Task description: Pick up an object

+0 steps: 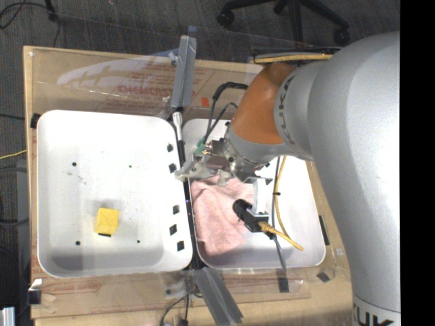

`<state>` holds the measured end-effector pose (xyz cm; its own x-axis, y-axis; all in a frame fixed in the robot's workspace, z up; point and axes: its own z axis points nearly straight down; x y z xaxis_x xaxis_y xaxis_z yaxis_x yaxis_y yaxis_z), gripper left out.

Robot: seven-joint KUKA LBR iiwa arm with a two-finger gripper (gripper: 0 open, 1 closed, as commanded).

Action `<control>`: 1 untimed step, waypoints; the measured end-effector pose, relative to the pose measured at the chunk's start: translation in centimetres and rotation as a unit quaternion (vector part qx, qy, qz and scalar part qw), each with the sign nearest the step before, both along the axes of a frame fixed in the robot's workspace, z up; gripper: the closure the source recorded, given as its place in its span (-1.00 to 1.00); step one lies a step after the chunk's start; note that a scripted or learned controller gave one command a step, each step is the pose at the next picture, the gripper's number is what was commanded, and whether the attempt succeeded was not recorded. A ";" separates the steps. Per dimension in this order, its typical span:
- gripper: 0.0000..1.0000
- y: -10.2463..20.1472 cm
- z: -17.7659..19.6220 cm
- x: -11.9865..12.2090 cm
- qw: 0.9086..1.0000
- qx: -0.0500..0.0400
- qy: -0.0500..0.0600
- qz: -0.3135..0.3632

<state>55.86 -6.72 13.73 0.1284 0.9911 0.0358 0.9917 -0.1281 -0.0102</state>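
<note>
One grey arm (353,128) angled down over pink cloth (217,217), gripper (211,163) at cloth's upper-left edge, opening impossible to tell.

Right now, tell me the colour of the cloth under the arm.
Pink. The cloth shows best in the camera view.

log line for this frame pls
gripper: low in right bin, at top edge of pink cloth | hold: cannot tell | left bin: yellow block lying alone
</note>
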 end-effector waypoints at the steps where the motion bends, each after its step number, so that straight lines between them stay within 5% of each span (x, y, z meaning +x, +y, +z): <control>1: -1.00 -1.0 -0.7 3.6 0.999 0.020 0.033 0.001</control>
